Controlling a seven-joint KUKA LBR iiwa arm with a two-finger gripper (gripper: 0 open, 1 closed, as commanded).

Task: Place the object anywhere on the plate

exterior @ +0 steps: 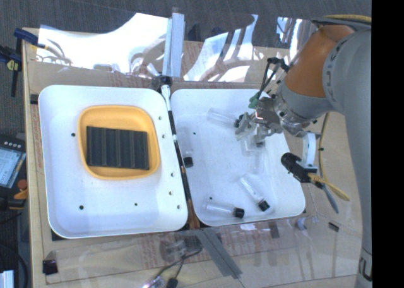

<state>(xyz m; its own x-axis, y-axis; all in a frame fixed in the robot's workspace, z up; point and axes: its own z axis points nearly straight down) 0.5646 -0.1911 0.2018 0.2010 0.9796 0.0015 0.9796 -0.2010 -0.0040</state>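
The claw is hanging low over the upper middle of the right bin, at the end of the grey arm that is reaching in from the right. Whether it is spread wide, drawn narrow or gripping anything cannot be told from this slanted view; its metal parts are blurring into the white floor beneath.

Several small clear tubes are lying loose in that bin. One tube is resting near the top, just left of the claw. Another, with a black cap, is lying lower down toward the right, and a third capped tube is sitting close to the front wall. Something pale and glassy is showing right under the claw, but it is too faint to name.

The plate, yellow-rimmed with a dark ribbed middle, is sitting in the left bin, well apart from the claw and the tubes. Nothing is lying on it.

Judging by this, the task is standing at its start: picking is at most being attempted, and the lift, the carry across the divider and the setting down are all left to do.
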